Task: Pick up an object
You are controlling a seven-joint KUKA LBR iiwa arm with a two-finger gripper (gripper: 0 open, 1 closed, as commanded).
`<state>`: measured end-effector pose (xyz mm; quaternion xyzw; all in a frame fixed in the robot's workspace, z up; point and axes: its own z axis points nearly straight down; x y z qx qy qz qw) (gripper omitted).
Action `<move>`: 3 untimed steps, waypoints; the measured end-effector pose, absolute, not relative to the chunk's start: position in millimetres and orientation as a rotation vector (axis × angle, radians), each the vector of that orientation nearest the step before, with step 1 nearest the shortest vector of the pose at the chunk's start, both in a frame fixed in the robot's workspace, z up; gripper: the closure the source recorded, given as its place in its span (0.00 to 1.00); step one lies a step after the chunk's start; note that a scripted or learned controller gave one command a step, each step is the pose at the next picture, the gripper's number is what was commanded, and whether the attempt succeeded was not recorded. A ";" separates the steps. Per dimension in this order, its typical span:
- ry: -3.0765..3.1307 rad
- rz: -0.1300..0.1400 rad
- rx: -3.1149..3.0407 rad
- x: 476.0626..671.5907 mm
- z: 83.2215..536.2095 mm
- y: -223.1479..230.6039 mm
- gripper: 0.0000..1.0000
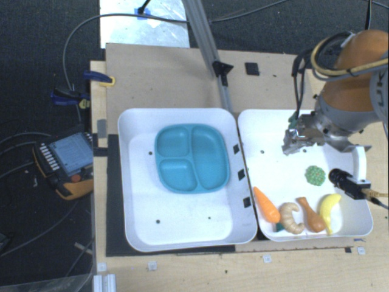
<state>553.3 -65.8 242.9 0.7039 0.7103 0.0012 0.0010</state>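
Arm's in from the right, orange band up top, and the jaws [296, 140] hang over the upper part of the right bin [267, 123], on bare white floor w/ nothing under them. Nothing's between them as far as I can see, but open or closed? Can't tell from here, too small and dark. The pickable stuff is all bunched along that bin's near edge: carrot [265, 204] by the near-left corner, a tan shrimp-looking piece [290, 216] touching it, a brown drumstick [310, 215] next, then the banana [329, 212] toward the near-right corner. Green broccoli-ish ball [315, 175] sits alone, nearer the jaws, prob. the easiest target. Left bin [137, 212] has the blue divided plate [192, 157], flat and wide, poor pick imo. What could go wrong: if it drops straight down here it closes on nothing, since the floor below is bare. If it goes for the near-edge cluster, things are packed touching, so a finger could land on a neighbour and shove the pile, or pinch two at once. The banana's close to the bin wall, little room there. The green ball's round, could roll out of a squeeze that's off-centre. There's also a black part [344, 182] of the rig close by the broccoli, risk of a snag.
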 end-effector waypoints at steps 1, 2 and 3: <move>2.231 0.006 2.209 580.8 246.1 -13.9 1.00; 2.231 0.004 2.210 595.8 228.8 37.0 1.00; 2.233 0.008 2.208 620.1 234.4 93.4 1.00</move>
